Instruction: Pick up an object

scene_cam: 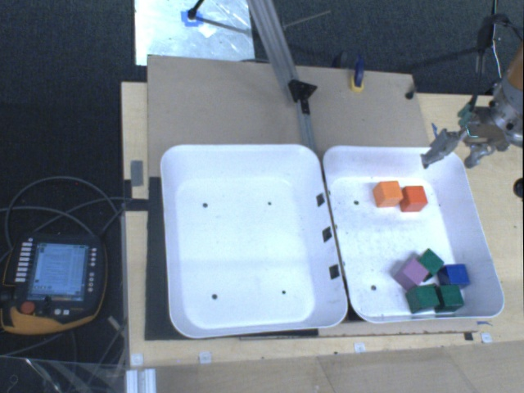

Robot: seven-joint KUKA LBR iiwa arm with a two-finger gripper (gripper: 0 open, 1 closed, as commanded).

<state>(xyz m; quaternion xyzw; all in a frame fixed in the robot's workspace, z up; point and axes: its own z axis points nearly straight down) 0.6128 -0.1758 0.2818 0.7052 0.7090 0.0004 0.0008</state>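
Observation:
The right bin (479, 219) holds an orange block (387, 193) touching a red-orange block (413, 198) near its far side. At its near right corner lie a purple block (411, 273), a blue block (453, 275) and three green blocks (422, 299) in a tight cluster. My gripper (451, 155) hovers over the bin's far right corner, above and to the right of the orange pair. It is open, with nothing between its fingers (432, 150).
The left bin (176, 244) sits beside the right one, joined by black clips (327, 234). A slanted metal pole (278, 43) crosses the board behind the bins. A teach pendant (56, 278) with cables lies on the floor at left.

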